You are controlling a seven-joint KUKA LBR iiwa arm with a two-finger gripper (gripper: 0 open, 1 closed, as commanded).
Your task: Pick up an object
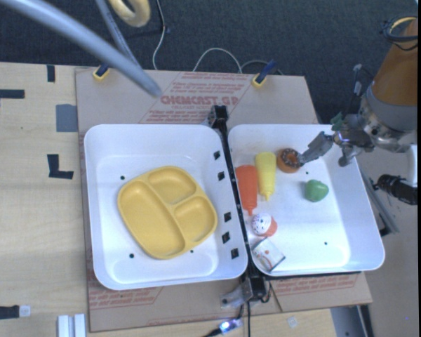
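Observation:
My gripper [316, 149] hangs over the far right part of the right bin [365, 248], just right of a brown round piece [288, 159]. A green lump [316, 189] lies a little below the gripper. Further left, a yellow bottle [266, 173] and an orange bottle [247, 187] lie side by side near the divider. A small white and red piece [262, 224] and a clear wrapped item [270, 257] sit lower in the same bin. Nothing shows in the gripper's hold.
The left bin [98, 160] holds a yellow divided plate [167, 210]. A black divider [228, 188] with clips runs between the bins. The arm's grey and orange body [396, 83] stands at the right edge. Grey tubes [91, 34] cross the upper left.

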